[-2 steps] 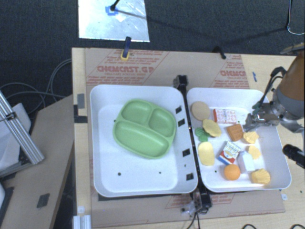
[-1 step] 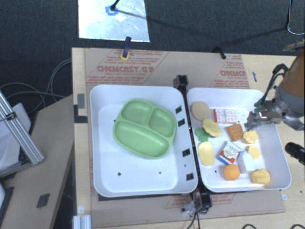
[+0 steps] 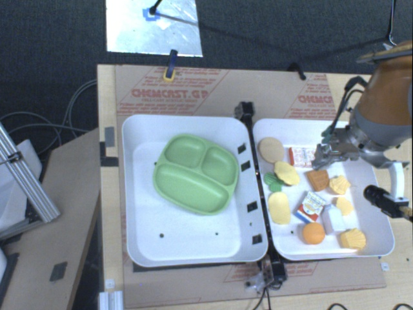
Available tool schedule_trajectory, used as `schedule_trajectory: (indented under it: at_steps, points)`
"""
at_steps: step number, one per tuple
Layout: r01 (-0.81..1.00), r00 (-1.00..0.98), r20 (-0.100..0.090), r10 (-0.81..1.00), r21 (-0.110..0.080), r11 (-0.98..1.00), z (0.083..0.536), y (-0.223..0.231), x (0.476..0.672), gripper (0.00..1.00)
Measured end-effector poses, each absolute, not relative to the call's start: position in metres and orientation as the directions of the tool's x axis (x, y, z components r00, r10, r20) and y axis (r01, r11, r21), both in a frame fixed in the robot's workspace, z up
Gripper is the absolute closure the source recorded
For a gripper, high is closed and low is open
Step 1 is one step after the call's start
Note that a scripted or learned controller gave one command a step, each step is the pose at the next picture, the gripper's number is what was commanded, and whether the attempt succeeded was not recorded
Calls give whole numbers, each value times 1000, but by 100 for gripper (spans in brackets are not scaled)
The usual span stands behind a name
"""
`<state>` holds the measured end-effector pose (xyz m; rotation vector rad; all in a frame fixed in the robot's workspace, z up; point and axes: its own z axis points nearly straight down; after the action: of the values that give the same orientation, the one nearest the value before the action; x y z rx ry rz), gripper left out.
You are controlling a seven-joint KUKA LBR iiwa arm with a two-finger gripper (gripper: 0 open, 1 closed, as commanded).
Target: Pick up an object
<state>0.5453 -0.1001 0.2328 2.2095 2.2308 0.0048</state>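
The right bin (image 3: 386,237) holds several toy foods. Among them are a tan round piece (image 3: 271,149), a red-and-white box (image 3: 301,155), a yellow piece (image 3: 286,172), a brown toast slice (image 3: 317,179), a pale yellow oval (image 3: 279,207), a small carton (image 3: 312,205), an orange (image 3: 313,233) and a yellow wedge (image 3: 352,239). My gripper (image 3: 324,152) hangs low over the back of this bin, just right of the red-and-white box and above the toast slice. Nothing shows in its grasp.
The left bin (image 3: 139,237) holds a green divided plate (image 3: 196,173). Black clips (image 3: 253,205) line the wall between the two bins. A black part (image 3: 387,202) of the arm overhangs the right bin's right rim. Cables lie off the bench at left.
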Motion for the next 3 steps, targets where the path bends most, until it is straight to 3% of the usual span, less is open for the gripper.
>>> schedule_trajectory:
  at_steps: [1,3]
  points:
    - [1000,-8,0,1000,4,8,232,-60,571,100]
    - [1000,-9,2,1000,3,9,231,38,593,100]
